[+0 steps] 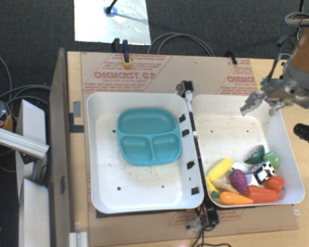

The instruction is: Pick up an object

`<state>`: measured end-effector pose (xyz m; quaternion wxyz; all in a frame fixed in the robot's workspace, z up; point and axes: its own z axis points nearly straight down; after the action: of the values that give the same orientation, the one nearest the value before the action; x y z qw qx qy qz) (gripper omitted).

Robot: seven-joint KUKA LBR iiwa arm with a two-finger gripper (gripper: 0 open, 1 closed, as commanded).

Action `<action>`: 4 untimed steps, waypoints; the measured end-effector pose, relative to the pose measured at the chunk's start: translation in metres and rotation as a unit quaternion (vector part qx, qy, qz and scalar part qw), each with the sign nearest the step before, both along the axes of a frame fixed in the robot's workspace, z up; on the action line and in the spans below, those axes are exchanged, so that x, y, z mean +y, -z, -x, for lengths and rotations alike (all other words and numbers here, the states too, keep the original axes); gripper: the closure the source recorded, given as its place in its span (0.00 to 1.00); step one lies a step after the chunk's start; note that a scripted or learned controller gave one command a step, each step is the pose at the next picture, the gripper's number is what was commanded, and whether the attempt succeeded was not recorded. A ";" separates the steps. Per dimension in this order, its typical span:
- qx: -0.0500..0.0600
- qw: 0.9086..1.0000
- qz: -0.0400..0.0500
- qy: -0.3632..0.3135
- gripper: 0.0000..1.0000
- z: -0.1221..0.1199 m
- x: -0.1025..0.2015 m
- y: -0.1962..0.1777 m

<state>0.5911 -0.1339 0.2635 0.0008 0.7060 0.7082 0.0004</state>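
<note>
the gripper (261, 103) hangs over the far rim of the right bin (221, 133), fingers spread wide and holding nothing. the toy food pile (245, 179) sits heaped in that bin's near corner, well apart from it, probably slid there. a teal divided plate (148, 136) lies in the left bin (100, 138).

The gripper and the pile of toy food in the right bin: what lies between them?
In the camera view, only bare white bin floor lies between the gripper, at the right bin's far edge, and the toy food pile in its near corner.
</note>
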 end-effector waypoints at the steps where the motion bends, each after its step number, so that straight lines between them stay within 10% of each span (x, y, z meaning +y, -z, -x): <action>1: 0.002 1.000 0.000 0.003 0.00 0.025 -0.059 0.063; 2: 0.004 1.000 -0.001 0.001 0.00 0.028 -0.061 0.151; 4: 0.001 1.000 -0.001 0.001 0.00 0.059 -0.046 0.181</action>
<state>0.5318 -0.1803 0.0822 -0.0009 0.7066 0.7076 0.0000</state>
